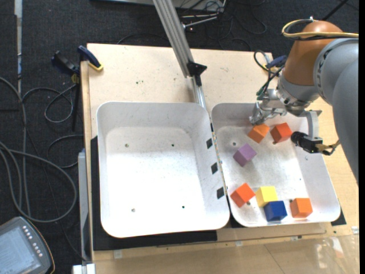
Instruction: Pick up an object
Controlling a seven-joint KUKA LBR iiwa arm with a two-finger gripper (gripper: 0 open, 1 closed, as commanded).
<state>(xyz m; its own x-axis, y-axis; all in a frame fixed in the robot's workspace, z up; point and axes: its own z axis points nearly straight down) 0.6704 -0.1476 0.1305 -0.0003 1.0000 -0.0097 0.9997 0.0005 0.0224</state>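
My gripper [260, 117] hangs low over the back of the right bin [319, 176], just above an orange block [259, 133]. A red-orange block [281, 132] lies right beside it. A purple block [244, 154] sits nearer the bin's middle. Along the front of this bin lie an orange-red block [243, 194], a yellow block [266, 195], a blue block [275, 210] and another orange block [301, 207]. Nothing shows between the gripper's fingers.
The left bin [114, 124] stands beside the right one, sharing a raised rim in the middle. A slanted metal pole [174, 30] comes down to the bench behind the bins. A black cable end [305, 141] hangs off the arm over the right bin's right side.
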